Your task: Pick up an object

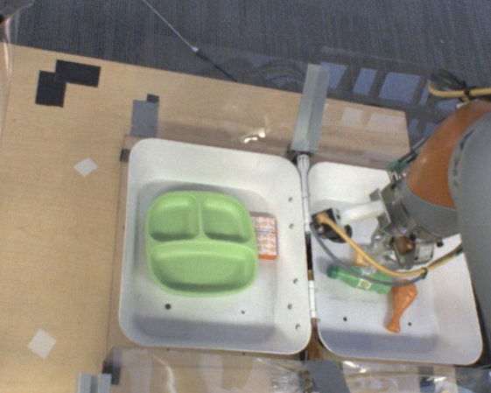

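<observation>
Resting in the left bin [223, 164]: one green divided plate [200, 243], with one small printed box [265, 236] touching its right edge.

Lying in the right bin [353, 184]: one green stick-shaped item [359, 280] and, just to its right, one orange drumstick-shaped toy [401, 304], near each other and possibly touching.

Hovering low over the right bin, just above the green item: the gripper [391, 248], its opening hidden under wrist and cables, so impossible to tell whether wide or narrow. Holding nothing visible.

Judging from this, sitting at the reach stage, with the grasp not yet made. Next, calling for centring over the green item, closing across its narrow width, then lifting straight up.

Counting two bins and four loose things.
</observation>
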Controlling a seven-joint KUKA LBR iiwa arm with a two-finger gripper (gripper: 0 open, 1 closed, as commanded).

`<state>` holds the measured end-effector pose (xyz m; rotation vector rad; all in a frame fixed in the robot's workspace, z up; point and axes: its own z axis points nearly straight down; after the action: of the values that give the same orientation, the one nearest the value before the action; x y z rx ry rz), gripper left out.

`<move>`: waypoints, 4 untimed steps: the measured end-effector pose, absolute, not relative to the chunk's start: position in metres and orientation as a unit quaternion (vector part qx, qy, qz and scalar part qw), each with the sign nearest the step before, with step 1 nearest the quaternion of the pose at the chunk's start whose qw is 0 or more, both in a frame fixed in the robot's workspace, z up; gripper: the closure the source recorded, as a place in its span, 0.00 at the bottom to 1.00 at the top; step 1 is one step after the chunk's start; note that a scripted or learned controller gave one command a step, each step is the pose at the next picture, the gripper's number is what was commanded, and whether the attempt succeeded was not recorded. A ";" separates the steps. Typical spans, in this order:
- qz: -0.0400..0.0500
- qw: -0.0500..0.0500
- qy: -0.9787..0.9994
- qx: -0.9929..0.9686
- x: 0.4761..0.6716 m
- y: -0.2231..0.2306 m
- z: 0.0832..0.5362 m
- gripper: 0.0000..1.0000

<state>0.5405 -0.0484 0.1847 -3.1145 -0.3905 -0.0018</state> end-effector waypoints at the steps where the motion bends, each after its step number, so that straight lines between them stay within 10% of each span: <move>1: 0.000 0.001 -0.102 -0.995 0.487 -0.116 0.160 1.00; 2: -0.001 0.001 -0.103 -0.995 0.496 -0.024 0.184 1.00; 3: 0.000 0.000 -0.102 -0.995 0.499 -0.136 0.174 1.00; 4: -0.002 0.000 -0.164 -0.986 0.599 -0.098 0.092 1.00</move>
<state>0.5990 -0.0983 0.0925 -3.0988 -0.5159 -0.0055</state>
